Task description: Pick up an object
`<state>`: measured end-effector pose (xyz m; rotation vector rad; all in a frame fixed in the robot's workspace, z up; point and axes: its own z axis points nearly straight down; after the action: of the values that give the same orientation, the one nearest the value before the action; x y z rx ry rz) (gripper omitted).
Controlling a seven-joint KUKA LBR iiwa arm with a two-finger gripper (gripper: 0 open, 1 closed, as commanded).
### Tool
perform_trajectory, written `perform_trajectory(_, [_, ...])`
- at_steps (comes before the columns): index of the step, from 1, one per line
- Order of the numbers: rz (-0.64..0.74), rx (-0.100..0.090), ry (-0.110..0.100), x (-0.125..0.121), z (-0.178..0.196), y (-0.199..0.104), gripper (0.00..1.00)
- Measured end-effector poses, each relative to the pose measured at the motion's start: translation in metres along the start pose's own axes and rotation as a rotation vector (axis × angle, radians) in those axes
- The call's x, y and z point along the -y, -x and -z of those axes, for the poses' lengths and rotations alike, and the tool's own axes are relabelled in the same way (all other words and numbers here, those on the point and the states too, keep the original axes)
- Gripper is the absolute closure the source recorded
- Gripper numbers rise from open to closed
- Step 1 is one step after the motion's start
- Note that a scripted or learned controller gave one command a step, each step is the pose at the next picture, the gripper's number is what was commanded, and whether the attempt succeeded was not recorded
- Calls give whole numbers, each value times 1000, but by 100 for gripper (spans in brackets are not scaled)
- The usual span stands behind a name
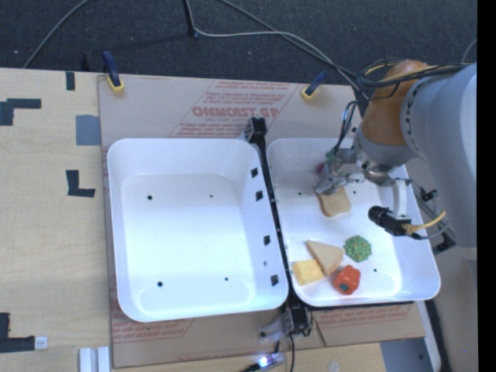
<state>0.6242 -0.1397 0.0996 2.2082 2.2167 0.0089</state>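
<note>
The arm (434,122) is reaching in over the right bin (298,157), and the gripper (331,178) is hanging at the upper edge of the tan slice (335,203). Whether the gripper is released or clenched cannot be told from this view, and nothing is showing as held.

Risks, as judged from this position:
- The gripper is sitting over the slice's edge, not its middle. A closing there is likely to be pinching a corner, so the slice could be tipping or slipping out on the lift.
- The slice is lying flat on the bin floor, so a shallow descent may be closing on nothing, while a deep one may be pressing into the floor.
- The remaining items are lying well apart from the slice, so a knock against them is looking unlikely.

Count, largest first:
- Arm: one
- Bins: two, the left bin (186,231) and the right bin
- Gripper: one
- Tan slice: one
- Pale wedge (326,254): one
- Yellow block (308,271): one
- Red piece (346,279): one
- Green piece (357,247): one
</note>
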Motion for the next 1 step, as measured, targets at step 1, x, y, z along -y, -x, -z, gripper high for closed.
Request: perform_trajectory(1, [0,0,-2,1,-1,0,0])
